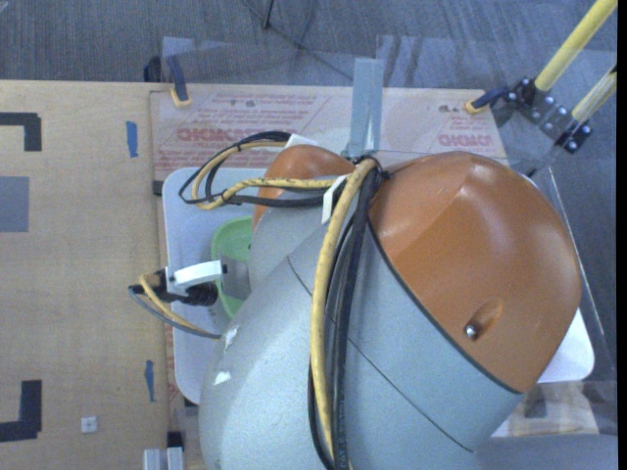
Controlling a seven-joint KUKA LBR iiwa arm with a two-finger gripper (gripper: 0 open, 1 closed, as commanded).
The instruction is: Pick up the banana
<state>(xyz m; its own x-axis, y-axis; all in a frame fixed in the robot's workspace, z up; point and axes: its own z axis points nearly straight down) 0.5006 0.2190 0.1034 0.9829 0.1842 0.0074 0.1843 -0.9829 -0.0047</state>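
The grey arm with its orange band (460,253) covers most of the camera view and hides both bins' insides. Yellow and black cables (333,311) run along it. A green object (233,253) peeks out at the arm's left edge over the left white bin (181,213). I see no banana. The gripper is hidden under the arm's body.
A white connector with cables (191,280) sticks out to the left over the bin's rim. The wooden bench (78,262) stretches left, with black and blue tape marks. A yellow-handled clamp (549,86) stands at the top right.
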